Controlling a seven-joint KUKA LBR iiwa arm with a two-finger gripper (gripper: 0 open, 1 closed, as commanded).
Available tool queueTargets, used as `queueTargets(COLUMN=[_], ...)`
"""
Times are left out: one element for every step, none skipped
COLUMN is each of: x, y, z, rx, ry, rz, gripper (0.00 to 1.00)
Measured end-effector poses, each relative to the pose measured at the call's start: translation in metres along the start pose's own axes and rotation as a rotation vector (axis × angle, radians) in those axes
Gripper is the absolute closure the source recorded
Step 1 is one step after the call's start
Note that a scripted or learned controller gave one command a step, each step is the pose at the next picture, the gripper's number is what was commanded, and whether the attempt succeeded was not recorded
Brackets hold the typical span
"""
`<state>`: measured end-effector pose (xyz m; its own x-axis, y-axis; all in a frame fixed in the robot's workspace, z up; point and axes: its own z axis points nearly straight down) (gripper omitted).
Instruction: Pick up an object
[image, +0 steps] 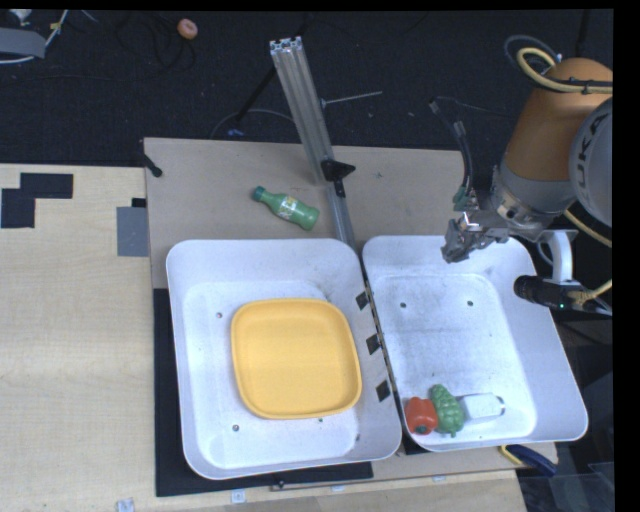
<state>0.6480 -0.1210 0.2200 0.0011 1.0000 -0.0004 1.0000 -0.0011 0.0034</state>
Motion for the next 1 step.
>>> queueTargets(x=[0.0459], y=[-0.028], z=[-0.0112], rx=[0.003], ry=[0.001], rz=[-0.004], gripper=[1.0])
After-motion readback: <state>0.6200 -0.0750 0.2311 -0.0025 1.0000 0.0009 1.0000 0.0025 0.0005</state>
